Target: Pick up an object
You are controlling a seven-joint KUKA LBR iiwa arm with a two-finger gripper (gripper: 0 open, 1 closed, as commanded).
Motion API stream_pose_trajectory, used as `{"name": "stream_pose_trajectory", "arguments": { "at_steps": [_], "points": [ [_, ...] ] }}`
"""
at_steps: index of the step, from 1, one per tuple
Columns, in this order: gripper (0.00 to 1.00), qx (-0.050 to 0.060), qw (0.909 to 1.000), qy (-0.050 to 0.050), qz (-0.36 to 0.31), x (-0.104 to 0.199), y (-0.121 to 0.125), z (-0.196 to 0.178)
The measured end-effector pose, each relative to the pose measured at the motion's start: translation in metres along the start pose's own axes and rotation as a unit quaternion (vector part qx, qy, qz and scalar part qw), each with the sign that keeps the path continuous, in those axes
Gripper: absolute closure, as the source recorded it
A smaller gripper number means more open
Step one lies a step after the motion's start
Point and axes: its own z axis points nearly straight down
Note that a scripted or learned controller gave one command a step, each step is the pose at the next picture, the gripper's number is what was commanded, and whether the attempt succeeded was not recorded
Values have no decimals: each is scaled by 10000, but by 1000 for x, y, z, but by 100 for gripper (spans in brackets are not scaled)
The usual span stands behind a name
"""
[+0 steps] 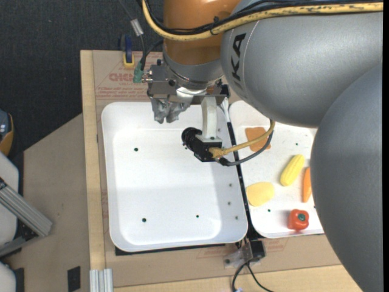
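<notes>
I see the gripper (167, 111) over the left bin (121, 181), away from the corn (292, 170); whether it grips anything, I cannot tell. Nothing looks picked yet.

right bin: yellow corn cob (292, 170) tilted | yellow disc (260, 193) | red pepper (298, 219) | orange carrot (306, 184)

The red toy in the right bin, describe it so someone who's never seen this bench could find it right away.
Start at the right bin, the one the arm reaches over. Go to its near edge, below the yellow corn cob and the flat yellow piece. The red toy sits there, small and round with a green top, the only red thing.
</notes>
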Motion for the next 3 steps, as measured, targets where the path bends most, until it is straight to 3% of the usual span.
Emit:
{"name": "stream_pose_trajectory", "arguments": {
  "at_steps": [3],
  "points": [
    [100,5,10000,-4,13,0,-78,59]
  ]
}}
